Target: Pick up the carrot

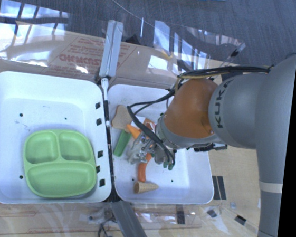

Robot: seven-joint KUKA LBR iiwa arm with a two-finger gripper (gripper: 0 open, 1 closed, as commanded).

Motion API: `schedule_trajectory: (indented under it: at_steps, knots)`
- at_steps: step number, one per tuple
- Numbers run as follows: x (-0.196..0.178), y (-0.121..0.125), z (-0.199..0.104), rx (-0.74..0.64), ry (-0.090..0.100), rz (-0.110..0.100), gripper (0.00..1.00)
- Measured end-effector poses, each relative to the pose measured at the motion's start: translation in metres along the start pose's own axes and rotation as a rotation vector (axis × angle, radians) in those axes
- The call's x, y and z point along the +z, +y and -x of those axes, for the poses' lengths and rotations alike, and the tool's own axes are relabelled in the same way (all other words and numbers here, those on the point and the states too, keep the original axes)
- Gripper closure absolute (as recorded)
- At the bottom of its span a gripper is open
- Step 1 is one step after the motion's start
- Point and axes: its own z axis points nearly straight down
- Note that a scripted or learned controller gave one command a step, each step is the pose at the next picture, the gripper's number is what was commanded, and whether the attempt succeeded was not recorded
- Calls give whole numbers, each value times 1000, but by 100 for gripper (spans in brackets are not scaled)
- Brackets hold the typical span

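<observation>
The arm hangs over the right bin, its gripper down among the clutter; I cannot tell its state. One carrot lies just beneath, beside one cone and one green stick. Crowding could cause a wrong grab. One green plate sits in the left bin.
</observation>
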Motion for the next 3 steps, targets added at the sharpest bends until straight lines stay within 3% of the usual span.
schedule_trajectory:
  at_steps: [1, 2, 3]
  knots:
    - [-107, 83, 55, -71, -15, 2, 100]
    - [-155, 123, 52, 415, -7, 1, 100]
    - [-170, 151, 71, 665, -7, 2, 100]
